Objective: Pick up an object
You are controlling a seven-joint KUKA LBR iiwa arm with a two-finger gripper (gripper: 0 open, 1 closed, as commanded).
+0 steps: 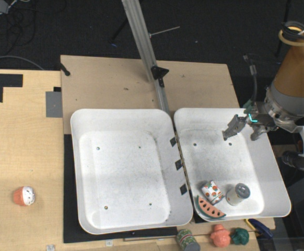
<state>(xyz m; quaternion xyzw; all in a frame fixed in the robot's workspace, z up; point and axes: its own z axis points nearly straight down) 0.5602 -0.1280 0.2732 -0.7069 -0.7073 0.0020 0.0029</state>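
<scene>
On the desk (110, 82) sit two white bins, left bin (121, 169) and right bin (220, 145), edges touching. Arm (290, 82) reaches in at right, above right bin's far right side. Fingers (237, 126) spread apart, pointing down-left, nothing between them. Right bin's near corner holds a jar (238, 193) lying with long axis up-right, a patterned cup (212, 191) tilted, and a melon slice (211, 208) along the rim. An orange ball (24, 196) lies on wood far left.

Bright even overhead light, slightly grainy
</scene>
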